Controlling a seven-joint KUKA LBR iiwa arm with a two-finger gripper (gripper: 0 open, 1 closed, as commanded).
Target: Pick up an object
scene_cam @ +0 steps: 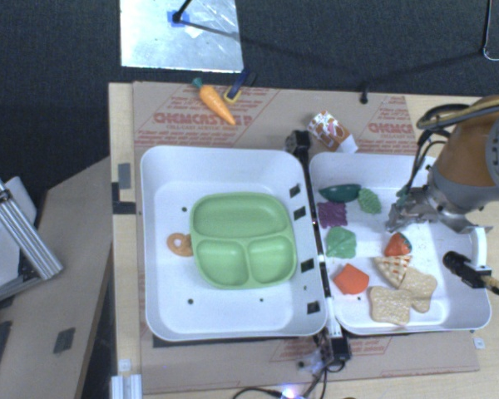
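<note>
Right bin (pixel 474 306), jaws perhaps touching strawberry (pixel 397 245)

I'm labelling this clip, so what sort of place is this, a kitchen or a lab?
Most likely a robotics lab bench, not a kitchen: a grey robot arm reaches over two white bins, toy food such as a carrot lies about, and cardboard covers the bench.

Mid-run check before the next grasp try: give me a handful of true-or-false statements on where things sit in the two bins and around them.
1. The green divided plate lies in the left bin. True.
2. The toy carrot lies in the right bin. False: it lies on the cardboard behind the bins.
3. The tool is over the right bin, beside the red piece. True.
4. The small pretzel rests on the plate. False: it lies on the bin floor, left of the plate.
5. The purple piece is in the right bin. True.
</note>
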